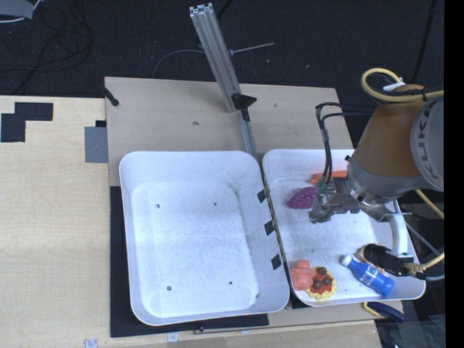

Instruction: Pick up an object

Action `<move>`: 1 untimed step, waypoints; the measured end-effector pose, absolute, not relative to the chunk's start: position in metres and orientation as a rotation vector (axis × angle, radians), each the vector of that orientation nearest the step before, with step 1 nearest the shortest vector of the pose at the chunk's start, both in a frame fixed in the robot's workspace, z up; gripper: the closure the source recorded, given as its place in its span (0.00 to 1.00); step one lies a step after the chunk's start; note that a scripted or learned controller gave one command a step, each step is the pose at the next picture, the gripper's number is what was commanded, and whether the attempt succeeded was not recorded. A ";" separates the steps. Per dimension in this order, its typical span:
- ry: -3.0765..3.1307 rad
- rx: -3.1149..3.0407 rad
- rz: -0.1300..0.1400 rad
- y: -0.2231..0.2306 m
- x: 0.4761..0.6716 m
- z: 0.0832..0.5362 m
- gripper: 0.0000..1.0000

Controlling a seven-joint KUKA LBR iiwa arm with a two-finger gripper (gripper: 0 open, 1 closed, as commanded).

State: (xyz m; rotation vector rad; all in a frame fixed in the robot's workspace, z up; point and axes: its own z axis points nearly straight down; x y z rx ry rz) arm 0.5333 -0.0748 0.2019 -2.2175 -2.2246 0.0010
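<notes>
Hanging low over the right bin (284, 167), my claw (320, 213) sits near that bin's middle, just beside a purple object (301, 197) that lies toward the far left part. Whether the claw is open or closed I cannot tell, nor whether it touches the purple piece. An orange object (324, 177) lies just behind. Along the bin's near edge rest a blue bottle (368, 275), a pink object (301, 272) and a small red-and-yellow toy (321, 283). The left bin (138, 167) lies alongside.

Hand (320, 213) low in right bin (330, 270), just beside purple object (301, 197); blue bottle (368, 275) nearby.
</notes>
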 end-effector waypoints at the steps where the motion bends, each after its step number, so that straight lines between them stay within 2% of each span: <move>1: -2.225 -2.218 0.000 -0.026 0.552 0.218 1.00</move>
